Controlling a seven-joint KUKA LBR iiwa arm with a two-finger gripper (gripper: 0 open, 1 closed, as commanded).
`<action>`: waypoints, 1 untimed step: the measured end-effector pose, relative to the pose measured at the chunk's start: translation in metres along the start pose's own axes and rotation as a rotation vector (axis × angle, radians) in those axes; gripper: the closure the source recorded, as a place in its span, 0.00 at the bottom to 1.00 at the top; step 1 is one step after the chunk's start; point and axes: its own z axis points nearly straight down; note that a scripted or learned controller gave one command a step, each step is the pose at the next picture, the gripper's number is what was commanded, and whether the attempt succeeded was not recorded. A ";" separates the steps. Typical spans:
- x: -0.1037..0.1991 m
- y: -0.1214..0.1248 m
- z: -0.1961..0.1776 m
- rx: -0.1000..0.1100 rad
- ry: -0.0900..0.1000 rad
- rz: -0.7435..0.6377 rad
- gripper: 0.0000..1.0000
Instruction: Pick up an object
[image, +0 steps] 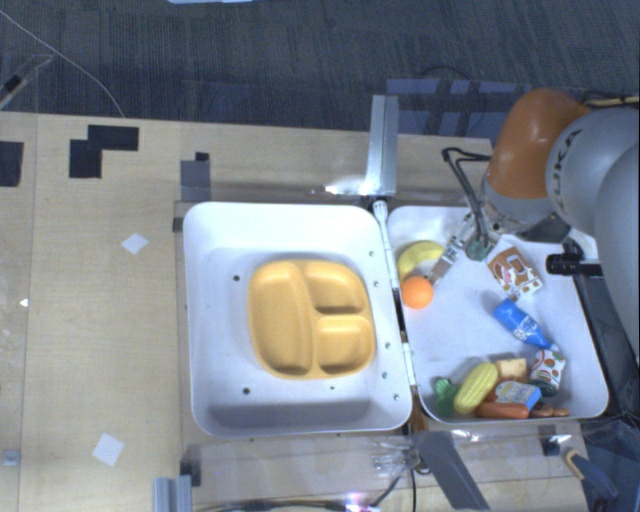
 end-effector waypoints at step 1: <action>-0.001 0.012 -0.015 -0.027 -0.021 -0.009 1.00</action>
